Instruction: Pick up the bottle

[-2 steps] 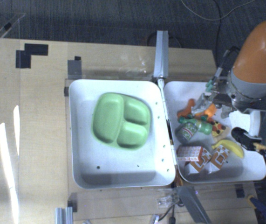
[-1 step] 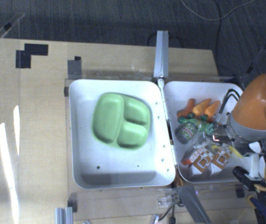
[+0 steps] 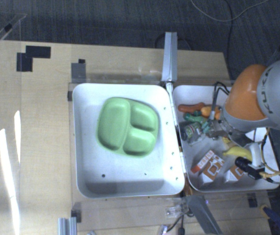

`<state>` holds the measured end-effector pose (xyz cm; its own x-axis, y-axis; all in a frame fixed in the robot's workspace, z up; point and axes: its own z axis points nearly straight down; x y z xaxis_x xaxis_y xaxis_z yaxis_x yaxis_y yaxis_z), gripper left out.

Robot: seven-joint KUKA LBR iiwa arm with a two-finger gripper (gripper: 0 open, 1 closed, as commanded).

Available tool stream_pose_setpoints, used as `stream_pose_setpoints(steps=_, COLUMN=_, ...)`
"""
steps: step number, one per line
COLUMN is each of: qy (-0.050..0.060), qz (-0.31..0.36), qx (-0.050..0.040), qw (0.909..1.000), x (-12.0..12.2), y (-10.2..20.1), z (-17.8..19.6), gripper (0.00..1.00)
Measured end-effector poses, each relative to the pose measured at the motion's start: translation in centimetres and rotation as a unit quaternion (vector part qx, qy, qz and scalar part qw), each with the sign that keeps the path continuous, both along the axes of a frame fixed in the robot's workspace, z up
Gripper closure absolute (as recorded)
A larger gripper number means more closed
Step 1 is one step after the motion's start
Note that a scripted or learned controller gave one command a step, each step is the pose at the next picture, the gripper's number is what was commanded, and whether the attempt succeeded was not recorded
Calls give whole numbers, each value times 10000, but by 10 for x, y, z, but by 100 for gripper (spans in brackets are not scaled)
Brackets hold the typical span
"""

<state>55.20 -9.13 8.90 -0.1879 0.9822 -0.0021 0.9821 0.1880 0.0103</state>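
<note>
In the right bin [image 3: 194,181], a small bottle [image 3: 190,130] with a green and silvery label lies on its side near the bin's left wall. My gripper [image 3: 213,129] hangs under the grey wrist and orange band, just right of the bottle and close to it or touching it. The wrist hides how the gripper stands against the bottle, and I see nothing lifted off the bin floor.
The right bin also holds an orange carrot-like toy [image 3: 192,107], a small green item [image 3: 193,116], a yellow banana [image 3: 238,152] and a brown and white box [image 3: 208,163]. A green divided tray [image 3: 128,126] lies in the left bin [image 3: 93,180].
</note>
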Motion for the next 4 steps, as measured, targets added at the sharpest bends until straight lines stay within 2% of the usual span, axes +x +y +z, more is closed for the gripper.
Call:
stream_pose_setpoints(steps=1, qy=33, qz=676, qx=-4, qw=9977, x=78, y=-10, z=-1, gripper=0)
stream_pose_setpoints(steps=2, qy=358, qz=1309, qx=67, qw=9907, x=104, y=-32, z=-4, gripper=0)
stream_pose_setpoints(steps=3, qy=58, qz=1369, qx=-28, qw=9906, x=118, y=-29, z=11, gripper=100)
stream_pose_setpoints(steps=4, qy=29, qz=1405, qx=-51, qw=9901, x=119, y=-21, z=6, gripper=100)
